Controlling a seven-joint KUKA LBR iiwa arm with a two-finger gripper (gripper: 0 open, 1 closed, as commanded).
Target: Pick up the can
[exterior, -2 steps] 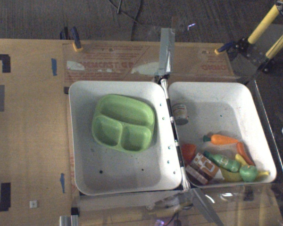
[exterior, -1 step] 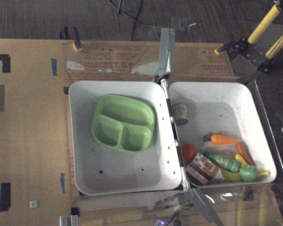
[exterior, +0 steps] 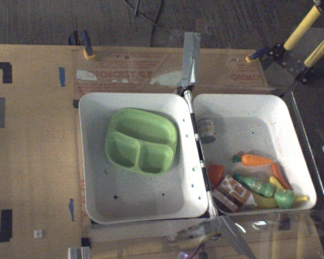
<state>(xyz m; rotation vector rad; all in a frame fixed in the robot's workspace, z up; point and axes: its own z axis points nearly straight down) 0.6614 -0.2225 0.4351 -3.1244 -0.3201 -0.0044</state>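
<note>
A small grey can with a pale label lies in the right bin, close against its left wall and apart from the other items.
A green divided plate rests in the left bin. The right bin's front holds an orange carrot, a green bottle, a brown carton, a red piece and yellow and green toy food. Yellow clamps stand at the far right.
</note>
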